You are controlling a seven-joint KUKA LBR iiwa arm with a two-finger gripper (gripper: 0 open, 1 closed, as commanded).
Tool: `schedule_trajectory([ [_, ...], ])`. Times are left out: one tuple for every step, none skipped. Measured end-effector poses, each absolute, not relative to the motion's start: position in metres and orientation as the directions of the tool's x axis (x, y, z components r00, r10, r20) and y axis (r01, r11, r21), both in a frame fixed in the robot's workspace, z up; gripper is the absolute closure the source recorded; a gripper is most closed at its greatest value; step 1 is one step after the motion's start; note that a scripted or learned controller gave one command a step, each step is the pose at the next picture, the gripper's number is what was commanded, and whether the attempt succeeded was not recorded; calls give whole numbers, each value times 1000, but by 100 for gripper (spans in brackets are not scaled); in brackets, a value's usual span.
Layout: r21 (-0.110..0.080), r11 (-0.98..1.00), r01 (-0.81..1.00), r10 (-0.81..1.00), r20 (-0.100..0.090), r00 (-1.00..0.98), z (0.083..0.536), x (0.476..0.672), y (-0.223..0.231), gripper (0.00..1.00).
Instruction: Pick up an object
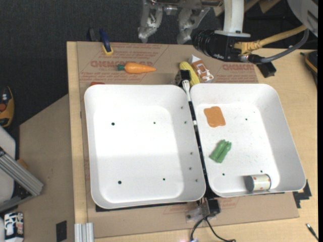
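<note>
Three objects lay in the right bin, well apart from the gripper.
Orange slab, green piece and small can sat there; the pincer hung spread, empty, beyond the bins' far edge.

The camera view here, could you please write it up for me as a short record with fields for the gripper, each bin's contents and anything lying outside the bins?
gripper: raised beyond the far edge of the bench, open, nothing between its fingers
left bin: white, shallow, only small dark dots on its floor
right bin: holds an orange flat piece, a green object and a small can lying on its side near the front rim
outside the bins: toy carrot on the cardboard behind the left bin; yellow and brown items clustered behind the seam between the bins
</note>
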State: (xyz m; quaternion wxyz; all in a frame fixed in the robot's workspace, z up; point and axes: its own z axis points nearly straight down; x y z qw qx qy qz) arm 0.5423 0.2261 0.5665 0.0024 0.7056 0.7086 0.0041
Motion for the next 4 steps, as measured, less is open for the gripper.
schedule_trajectory([
  [14,5,1000,1000,4,-5,578,543,227,100],
  [12,5,1000,1000,3,-5,577,543,227,0],
  [17,6,1000,1000,5,-6,588,543,228,100],
  [16,6,1000,1000,4,-6,588,543,227,0],
])
